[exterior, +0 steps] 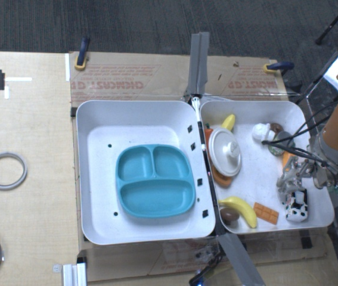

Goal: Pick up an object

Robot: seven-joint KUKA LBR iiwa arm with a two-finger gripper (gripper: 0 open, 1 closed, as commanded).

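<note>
The gripper [292, 186] is hanging low at the right bin's [249, 109] right side, just above a black-and-white toy [297, 207]. It is seemingly reaching for it; whether the fingers are spread, I cannot tell. Next: lowering squarely over the toy, then closing.

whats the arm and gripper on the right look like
The arm comes in at the right edge as a rounded body with an orange band and grey below it. Thin dark cables loop out from it over the right bin. The gripper is a small cluster of grey metal parts, with fine detail too small to make out.
</note>
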